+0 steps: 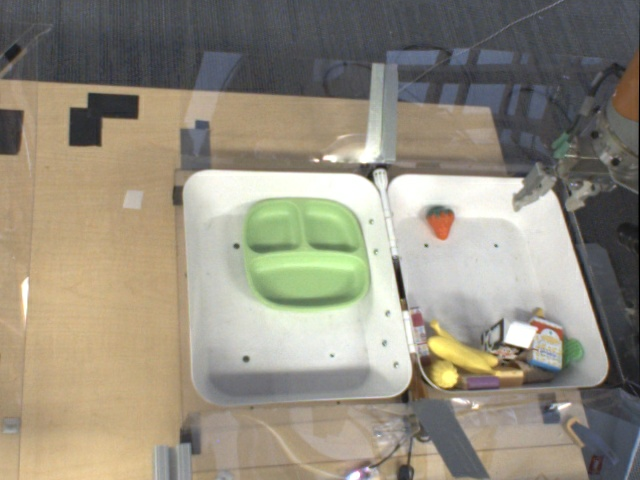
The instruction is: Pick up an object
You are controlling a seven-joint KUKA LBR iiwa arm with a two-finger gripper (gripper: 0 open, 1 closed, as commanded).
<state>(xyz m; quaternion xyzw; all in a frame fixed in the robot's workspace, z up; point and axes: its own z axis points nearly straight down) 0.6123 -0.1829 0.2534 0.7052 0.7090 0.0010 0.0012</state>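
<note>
My gripper (553,189) hangs over the far right corner of the right bin (500,268), its two fingers apart and nothing between them. A small red-orange strawberry toy (440,221) lies alone in the bin's far left part, well left of the gripper. At the near edge lies a pile: a yellow banana (460,352), a small yellow piece (444,375), a colourful carton (545,346), a green ball (572,349) and a black clip (494,334).
The left bin (215,358) holds a green divided plate (305,251). A metal divider post (383,118) stands between the bins at the back. The arm's wrist (615,133) enters from the right edge.
</note>
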